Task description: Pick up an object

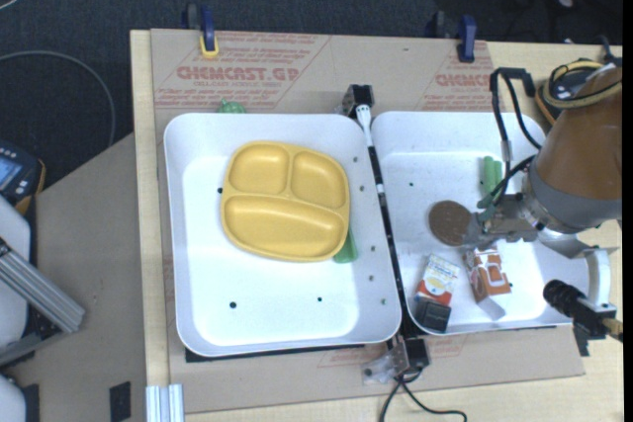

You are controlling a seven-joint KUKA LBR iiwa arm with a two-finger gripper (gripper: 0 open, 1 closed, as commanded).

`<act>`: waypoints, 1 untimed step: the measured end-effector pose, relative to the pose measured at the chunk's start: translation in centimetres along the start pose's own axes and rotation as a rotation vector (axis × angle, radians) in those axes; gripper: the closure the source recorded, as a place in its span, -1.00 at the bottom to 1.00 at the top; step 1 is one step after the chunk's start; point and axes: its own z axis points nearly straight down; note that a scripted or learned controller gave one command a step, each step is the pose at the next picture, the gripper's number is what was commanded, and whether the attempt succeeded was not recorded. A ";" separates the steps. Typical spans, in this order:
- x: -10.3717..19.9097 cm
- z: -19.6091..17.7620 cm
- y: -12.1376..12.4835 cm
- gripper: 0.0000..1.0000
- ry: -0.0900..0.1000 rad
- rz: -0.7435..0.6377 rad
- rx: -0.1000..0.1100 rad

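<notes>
Arm enters from 3 o'clock, grey body with orange band (584,128) over the right shallow white bin (415,138). Hand (487,234) sits low near that bin's centre, wrist angled down toward the clutter, which reads as a descent or a grasp try on whatever lies under it.

Hand state: cannot tell. The wrist blocks the tips, and nothing visibly sits between them, so no confirmed hold.

Candidate objects, all in the right bin:
- flat round brown disc (450,221), just at 9 o'clock of the hand, touching or nearly so. Flat on the floor, so poor purchase for a pinch.
- small red-and-white printed packet (490,276), at 6 o'clock of the hand, close under it. Likeliest target by position.
- small white-and-orange carton with dark end (435,290), at 7 o'clock, leaning into the bin's near wall.
- green stick-shaped piece (489,175), at 12 o'clock, upright along the view, partly behind the cable.

Left shallow white bin (198,311): yellow three-compartment plastic plate (285,201) sits centre-upper, right way up. A green bit (345,249) pokes out from under its 4 o'clock edge. Well apart from the hand, not in play now.

Both bins sit on a brown board (148,212) clamped to the table at 12 o'clock, which keeps them from sliding under contact.

Judgement: task not yet done, no lift visible.
</notes>
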 end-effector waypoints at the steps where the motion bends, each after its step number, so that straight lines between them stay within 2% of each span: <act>1: 7.1 -4.1 0.1 1.00 0.002 -0.003 -0.001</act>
